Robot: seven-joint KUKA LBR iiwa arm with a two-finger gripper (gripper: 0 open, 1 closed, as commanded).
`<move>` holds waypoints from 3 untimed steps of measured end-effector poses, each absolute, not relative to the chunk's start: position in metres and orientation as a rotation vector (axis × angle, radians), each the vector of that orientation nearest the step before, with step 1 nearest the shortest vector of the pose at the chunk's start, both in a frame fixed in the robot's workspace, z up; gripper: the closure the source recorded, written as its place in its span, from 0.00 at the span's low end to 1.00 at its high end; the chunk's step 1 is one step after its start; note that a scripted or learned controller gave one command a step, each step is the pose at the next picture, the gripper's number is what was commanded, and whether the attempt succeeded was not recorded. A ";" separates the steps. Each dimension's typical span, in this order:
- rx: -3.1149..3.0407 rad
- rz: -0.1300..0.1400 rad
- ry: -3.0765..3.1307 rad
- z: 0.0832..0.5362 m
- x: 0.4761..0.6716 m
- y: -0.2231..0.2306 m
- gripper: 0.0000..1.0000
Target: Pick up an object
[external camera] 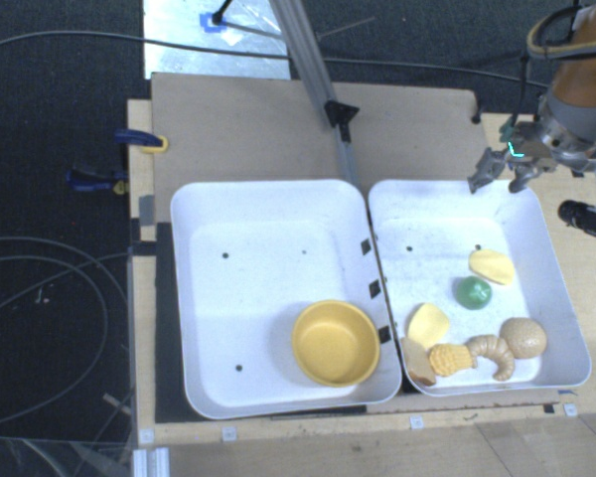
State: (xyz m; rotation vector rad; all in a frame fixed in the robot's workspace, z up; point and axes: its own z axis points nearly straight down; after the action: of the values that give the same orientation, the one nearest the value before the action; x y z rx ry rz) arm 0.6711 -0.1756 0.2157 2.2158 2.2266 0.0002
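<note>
2 white bins sit side by side on the bench, and the pick turns on 1 relation: every loose item in the right bin lies toward the near edge from the gripper, which hangs over that bin's far right corner with its 2 fingers spread apart and nothing between them. The left bin holds just 1 thing, a yellow bowl at its near right corner, well apart from the gripper and across the divider.

In the right bin the nearest candidates are a pale yellow slice, lying with its long axis roughly across the bin, and a small green ball just beside it. Both stand clear of the walls, with bare floor around them, so I judge them the easier reach. Further off, along the near wall, a tan round piece, a curled croissant-like piece, a yellow wedge and a corn piece crowd together, touching or almost so, leaving little room for the fingers.
</note>
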 end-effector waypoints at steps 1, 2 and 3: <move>2.214 0.002 2.226 0.217 0.672 -0.176 0.00; 2.220 -0.002 2.224 0.156 0.669 -0.178 0.00; 2.221 -0.002 2.223 0.111 0.668 -0.185 0.00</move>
State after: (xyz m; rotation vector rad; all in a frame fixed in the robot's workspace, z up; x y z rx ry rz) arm 0.6682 -0.1851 0.1112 2.2207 2.2226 -0.0023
